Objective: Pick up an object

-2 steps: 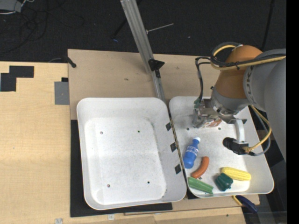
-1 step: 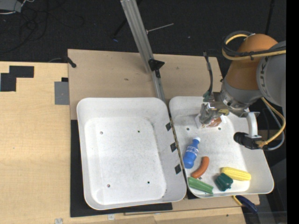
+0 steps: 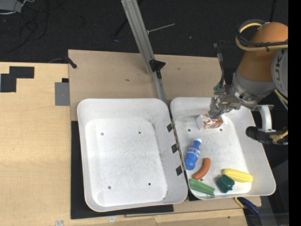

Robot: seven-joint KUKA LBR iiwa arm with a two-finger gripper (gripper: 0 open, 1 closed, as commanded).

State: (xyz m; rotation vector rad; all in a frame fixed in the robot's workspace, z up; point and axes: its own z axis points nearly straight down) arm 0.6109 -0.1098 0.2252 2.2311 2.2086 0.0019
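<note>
A small packet [image 3: 212,122], white with red and brown print, lies near the back of the right bin [image 3: 256,185], and the gripper [image 3: 217,108] stands right over it, touching or almost touching its top; whether the gripper is released or clenched on the packet cannot be told from this slant. Nearer the front of the same bin lie a blue bottle [image 3: 192,155] with a white cap, an orange sausage [image 3: 201,168] just beside it, a green pod [image 3: 202,187], a dark green block [image 3: 225,183] and a yellow corn cob [image 3: 237,175] touching that block. The left bin [image 3: 89,140] sits alongside, the two rims meeting with black clips between them. Both bins rest on a brown board [image 3: 113,74], which has a black mat under its front part. A pale wood table [image 3: 33,145] with grey and black patches spreads to the left. A slanted aluminium rail [image 3: 141,36] rises behind the bins, and beyond it the floor is dark, with cables in the far corner
</note>
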